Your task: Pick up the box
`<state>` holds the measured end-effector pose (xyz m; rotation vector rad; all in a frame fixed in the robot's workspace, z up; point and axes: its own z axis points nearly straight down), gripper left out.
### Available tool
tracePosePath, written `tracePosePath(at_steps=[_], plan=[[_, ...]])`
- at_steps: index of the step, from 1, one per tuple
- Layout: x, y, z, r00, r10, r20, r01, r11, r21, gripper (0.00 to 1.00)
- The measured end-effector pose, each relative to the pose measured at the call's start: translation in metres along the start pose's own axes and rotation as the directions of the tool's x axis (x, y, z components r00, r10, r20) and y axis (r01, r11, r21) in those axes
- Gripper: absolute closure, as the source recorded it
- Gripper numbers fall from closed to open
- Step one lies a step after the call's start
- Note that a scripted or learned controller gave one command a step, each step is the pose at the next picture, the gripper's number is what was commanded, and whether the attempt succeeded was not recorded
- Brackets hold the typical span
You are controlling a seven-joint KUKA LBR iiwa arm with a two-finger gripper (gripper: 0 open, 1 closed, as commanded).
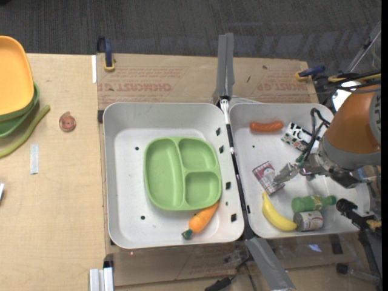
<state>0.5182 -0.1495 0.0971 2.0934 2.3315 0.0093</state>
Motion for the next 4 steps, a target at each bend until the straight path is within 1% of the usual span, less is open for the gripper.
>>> tracePosePath(at_steps=[1, 2, 3, 4], plan=[[0.047, 0.03, 0.001, 1.0, 0.026, 0.001, -0.026, 1.0, -0.001, 0.0], [0.009, -0.003, 0.0, 0.997, 0.078, 0.0, -0.078, 0.997, 0.0, 0.0], [0.051, 0.031, 0.001, 0.999, -0.052, 0.002, 0.052, 0.999, -0.001, 0.0], [0.001, 0.028, -0.008, 0.999, -0.033, -0.001, 0.033, 0.999, 0.01, 0.0]])
